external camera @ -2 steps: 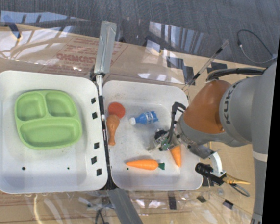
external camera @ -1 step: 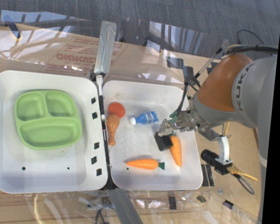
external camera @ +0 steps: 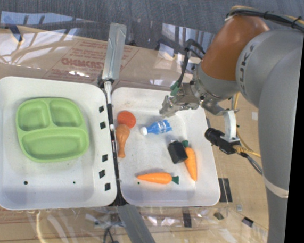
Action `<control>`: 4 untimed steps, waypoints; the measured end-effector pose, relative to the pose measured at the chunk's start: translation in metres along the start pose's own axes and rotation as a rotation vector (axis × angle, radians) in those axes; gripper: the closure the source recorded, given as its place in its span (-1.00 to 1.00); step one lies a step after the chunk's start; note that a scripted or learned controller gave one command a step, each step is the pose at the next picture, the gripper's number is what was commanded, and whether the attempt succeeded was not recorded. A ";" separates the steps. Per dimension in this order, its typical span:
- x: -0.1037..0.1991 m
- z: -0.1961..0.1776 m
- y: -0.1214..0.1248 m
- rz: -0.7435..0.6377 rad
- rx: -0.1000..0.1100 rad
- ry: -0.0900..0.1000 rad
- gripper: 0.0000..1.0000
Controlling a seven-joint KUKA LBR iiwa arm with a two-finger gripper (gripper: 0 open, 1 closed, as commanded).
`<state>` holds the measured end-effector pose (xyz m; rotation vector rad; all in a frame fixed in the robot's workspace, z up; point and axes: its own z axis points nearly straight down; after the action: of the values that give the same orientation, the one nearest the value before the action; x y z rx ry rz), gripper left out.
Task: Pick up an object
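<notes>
In the right bin (external camera: 135,189) lie a small blue bottle (external camera: 157,128), an orange chicken drumstick toy (external camera: 122,133) with a red tomato-like ball (external camera: 126,118) at its top, a black block (external camera: 177,151), and two carrots (external camera: 157,178) (external camera: 191,162). My gripper (external camera: 170,105) hangs over the bin's far side, just above and right of the blue bottle. Nothing shows between its fingers.
The left bin (external camera: 1,184) holds a green divided plate (external camera: 52,128). A grey strip (external camera: 114,53) rises from the divider between the bins. The arm's orange-banded body (external camera: 239,46) covers the right bin's far right corner. A black cable connector (external camera: 219,141) hangs by the right rim.
</notes>
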<state>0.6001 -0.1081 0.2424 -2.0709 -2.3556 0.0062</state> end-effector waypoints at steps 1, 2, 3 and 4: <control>-0.070 -0.008 0.024 0.224 0.000 -0.002 1.00; -0.069 -0.008 0.024 0.223 0.001 -0.001 -1.00; -0.076 0.153 0.022 0.146 -0.001 0.000 -1.00; -0.056 0.153 -0.028 0.176 0.000 0.000 -1.00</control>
<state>0.5787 -0.1675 0.0897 -2.2696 -2.1652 0.0059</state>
